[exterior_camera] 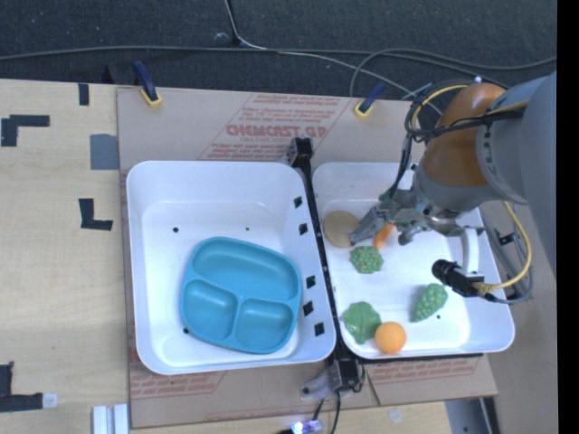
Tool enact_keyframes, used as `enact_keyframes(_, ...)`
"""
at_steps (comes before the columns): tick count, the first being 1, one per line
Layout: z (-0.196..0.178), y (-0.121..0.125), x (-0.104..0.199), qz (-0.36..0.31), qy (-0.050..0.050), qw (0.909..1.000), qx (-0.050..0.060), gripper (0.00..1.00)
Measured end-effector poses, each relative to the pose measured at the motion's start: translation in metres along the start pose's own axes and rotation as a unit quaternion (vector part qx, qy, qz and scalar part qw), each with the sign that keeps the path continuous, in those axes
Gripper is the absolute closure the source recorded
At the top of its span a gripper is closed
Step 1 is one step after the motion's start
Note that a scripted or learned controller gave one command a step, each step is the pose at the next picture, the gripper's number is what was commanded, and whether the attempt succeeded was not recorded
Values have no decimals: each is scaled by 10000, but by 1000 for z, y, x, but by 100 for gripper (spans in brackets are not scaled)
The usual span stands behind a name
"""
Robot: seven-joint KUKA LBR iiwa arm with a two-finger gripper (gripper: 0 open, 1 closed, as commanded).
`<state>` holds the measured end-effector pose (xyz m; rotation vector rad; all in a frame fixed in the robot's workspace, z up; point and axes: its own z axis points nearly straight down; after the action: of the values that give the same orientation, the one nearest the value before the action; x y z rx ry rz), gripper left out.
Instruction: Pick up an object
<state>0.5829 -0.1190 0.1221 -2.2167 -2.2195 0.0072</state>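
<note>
Since the toys sit loose in the right bin (488,337), we see the end effector (384,233) low at center-right, fingers apart w/ an orange piece (383,235) between them; firm grip unclear.

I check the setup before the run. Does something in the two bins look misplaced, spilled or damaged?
Nothing stands out. The blue divided plate lies flat in the left bin. The broccoli piece, the orange ball and other toy foods sit loose in the right bin.
</note>
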Motion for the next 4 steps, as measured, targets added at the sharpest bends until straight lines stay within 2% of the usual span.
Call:
enact_keyframes(1, 39, 0, 1, -2, -9, 10000, -32, 0)
enact_keyframes(2, 26, 1, 0, -5, -13, 10000, -42, 100)
enact_keyframes(4, -98, 4, 10, -5, -6, 10000, -62, 100)
